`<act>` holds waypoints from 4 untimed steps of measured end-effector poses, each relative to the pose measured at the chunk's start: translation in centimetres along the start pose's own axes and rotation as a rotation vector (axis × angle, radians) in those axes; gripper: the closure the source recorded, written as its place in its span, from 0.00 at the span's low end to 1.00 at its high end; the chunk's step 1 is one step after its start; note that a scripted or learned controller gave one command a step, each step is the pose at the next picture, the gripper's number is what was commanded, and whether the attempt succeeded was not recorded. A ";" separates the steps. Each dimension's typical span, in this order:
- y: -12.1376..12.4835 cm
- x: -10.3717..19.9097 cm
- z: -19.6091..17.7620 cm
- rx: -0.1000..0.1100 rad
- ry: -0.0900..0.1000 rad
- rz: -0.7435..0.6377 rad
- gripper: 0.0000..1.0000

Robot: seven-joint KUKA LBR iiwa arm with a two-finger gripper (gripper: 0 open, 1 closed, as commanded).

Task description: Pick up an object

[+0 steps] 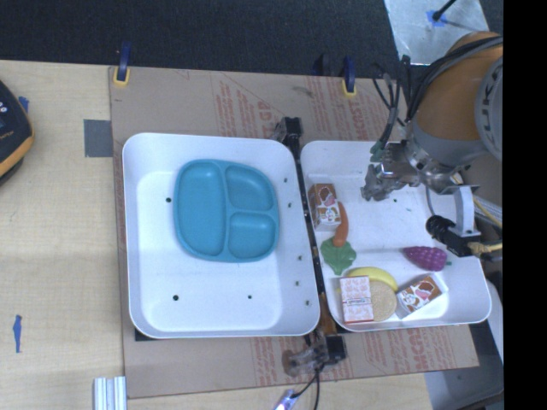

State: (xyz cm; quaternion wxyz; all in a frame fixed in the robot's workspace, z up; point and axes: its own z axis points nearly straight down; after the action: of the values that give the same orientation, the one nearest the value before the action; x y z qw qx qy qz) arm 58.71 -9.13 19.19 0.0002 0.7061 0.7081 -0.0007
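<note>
From above, the gripper [380, 184] hangs over the upper part of the right bin [376, 229]; I cannot tell its state. Inside that bin, a carrot [340, 239] lies along the left wall below a small packet [324, 205], grapes [425, 257] sit toward the right, and a red box [356, 301] rests at the bottom. Left of that bin, a blue plate [226, 209] sits in the other bin [154, 306].

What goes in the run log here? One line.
gripper: above right bin, upper part | holding: nothing seen | nearest: small packet | blue tray: left bin
</note>
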 end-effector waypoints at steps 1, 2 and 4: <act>-0.3 1.3 0.0 0.004 0.001 -0.003 1.00; 1.7 -0.1 -0.4 0.001 0.001 0.000 1.00; -1.6 0.8 0.0 0.004 0.000 -0.001 1.00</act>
State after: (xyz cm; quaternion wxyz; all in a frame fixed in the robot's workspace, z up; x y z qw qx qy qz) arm 57.06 -8.30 19.16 -0.0011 0.7056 0.7086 -0.0022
